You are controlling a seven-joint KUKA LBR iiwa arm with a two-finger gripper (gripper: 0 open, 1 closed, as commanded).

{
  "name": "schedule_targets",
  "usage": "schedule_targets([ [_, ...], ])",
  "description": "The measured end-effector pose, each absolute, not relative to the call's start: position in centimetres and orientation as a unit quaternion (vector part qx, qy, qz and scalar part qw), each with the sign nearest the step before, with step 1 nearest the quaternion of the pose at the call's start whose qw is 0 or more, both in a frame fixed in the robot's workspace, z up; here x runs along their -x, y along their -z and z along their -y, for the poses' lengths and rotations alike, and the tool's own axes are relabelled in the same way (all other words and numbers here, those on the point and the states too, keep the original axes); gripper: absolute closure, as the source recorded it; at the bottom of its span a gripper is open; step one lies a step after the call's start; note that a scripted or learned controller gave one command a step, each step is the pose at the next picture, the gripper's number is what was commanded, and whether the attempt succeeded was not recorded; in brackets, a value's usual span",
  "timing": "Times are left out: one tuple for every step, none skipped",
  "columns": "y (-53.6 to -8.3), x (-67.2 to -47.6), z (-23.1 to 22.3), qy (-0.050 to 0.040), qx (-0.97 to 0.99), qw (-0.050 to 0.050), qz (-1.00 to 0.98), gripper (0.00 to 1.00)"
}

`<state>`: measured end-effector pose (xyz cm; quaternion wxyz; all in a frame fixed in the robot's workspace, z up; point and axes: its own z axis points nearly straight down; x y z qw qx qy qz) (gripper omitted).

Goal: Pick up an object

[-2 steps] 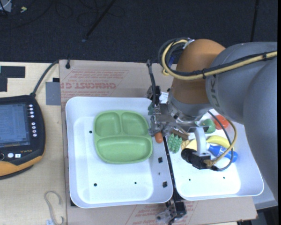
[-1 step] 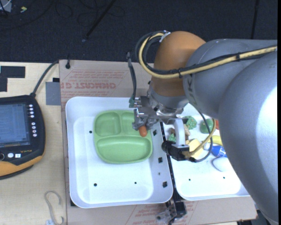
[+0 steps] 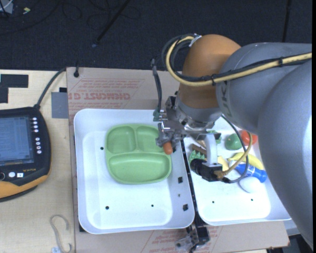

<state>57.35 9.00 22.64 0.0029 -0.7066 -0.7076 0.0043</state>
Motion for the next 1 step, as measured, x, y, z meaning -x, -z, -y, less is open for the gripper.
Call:
schedule_targets([
  [-23.31, -57.99, -9.69, -0.0036, 0.706, 0.003, 0.708, 1.0],
])
